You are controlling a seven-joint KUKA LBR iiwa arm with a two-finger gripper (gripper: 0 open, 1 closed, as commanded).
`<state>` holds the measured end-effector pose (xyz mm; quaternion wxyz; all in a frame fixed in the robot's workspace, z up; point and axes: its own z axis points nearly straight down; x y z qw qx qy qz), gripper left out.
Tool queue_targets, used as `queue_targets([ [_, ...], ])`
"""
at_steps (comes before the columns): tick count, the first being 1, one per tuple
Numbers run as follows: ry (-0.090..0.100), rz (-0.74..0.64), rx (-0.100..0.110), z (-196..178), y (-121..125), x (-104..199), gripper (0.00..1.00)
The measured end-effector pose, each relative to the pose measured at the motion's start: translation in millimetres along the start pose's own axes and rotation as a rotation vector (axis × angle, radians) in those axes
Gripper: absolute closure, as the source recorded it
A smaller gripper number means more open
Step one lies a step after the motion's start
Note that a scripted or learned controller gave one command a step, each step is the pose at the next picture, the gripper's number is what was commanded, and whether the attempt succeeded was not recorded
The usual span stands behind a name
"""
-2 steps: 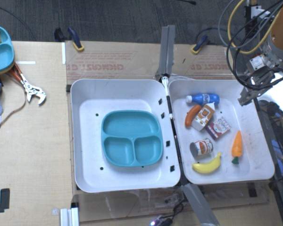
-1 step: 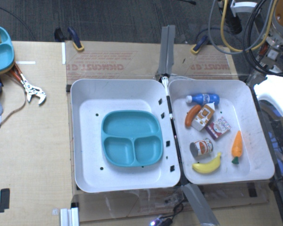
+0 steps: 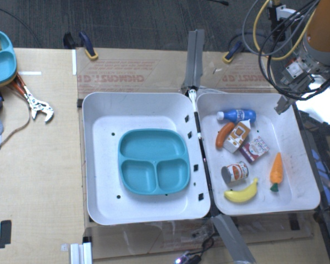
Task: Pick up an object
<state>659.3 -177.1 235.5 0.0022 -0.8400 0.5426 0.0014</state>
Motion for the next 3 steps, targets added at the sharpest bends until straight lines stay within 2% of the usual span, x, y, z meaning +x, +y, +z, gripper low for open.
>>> queue_targets([
  [1, 0.003, -0.880, 0.000, 22, 7, 18, 1.00],
  [2, 0.000, -0.252, 0.000, 76, 48, 8, 1.00],
  [3, 0.002, -0.949, -0.001, 71, 34, -9, 1.00],
])
